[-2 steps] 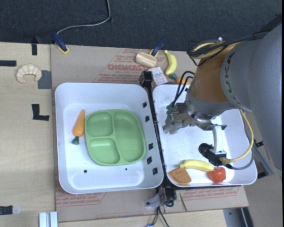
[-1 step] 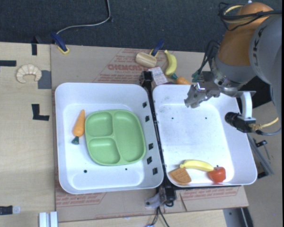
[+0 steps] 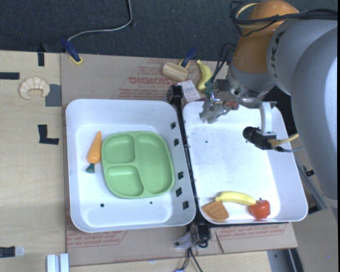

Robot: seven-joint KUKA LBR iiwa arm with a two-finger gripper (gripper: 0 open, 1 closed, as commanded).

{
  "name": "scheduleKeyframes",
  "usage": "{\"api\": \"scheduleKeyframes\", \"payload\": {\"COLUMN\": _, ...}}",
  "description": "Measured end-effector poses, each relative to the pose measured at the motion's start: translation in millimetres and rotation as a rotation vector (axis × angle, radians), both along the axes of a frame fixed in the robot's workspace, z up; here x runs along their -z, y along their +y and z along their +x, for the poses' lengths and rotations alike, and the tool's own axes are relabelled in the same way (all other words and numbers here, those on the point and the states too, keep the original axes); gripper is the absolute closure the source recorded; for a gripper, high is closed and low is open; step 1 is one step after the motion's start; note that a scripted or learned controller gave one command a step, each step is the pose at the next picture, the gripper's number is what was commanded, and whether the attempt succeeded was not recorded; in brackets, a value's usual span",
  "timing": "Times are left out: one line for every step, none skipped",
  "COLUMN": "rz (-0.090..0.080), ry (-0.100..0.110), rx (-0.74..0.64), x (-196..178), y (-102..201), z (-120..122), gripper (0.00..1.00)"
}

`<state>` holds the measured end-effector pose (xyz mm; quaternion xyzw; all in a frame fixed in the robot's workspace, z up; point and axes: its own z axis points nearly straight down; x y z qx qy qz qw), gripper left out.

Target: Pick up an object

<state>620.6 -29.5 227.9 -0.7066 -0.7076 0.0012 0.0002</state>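
Note:
My gripper (image 3: 207,114) hangs over the far left corner of the right bin (image 3: 243,163), under the grey arm with its orange band. Nothing shows in its grasp. At the bin's near edge lie a yellow banana (image 3: 236,198), a red tomato (image 3: 261,209) and an orange wedge of bread (image 3: 216,211), all well away from the gripper. In the left bin (image 3: 79,152) a green divided plate (image 3: 139,164) lies flat, with an orange carrot (image 3: 94,147) beside it on the left.
Behind the bins on the cardboard lie a bread roll (image 3: 174,71), a second banana (image 3: 203,74) and a small packet (image 3: 188,89). A croissant (image 3: 34,87) rests on the bench at far left. A black fitting (image 3: 258,136) with a cable sits over the right bin.

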Motion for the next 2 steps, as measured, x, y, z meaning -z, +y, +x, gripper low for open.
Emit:
{"api": "scheduleKeyframes", "payload": {"rz": 0.000, "ry": -0.001, "rx": -0.002, "x": 10, "y": 65, "z": 48, "gripper": 1.00}}
{"api": "scheduleKeyframes", "payload": {"rz": 0.001, "ry": 0.001, "rx": -0.002, "x": 32, "y": 143, "z": 42, "gripper": 1.00}}
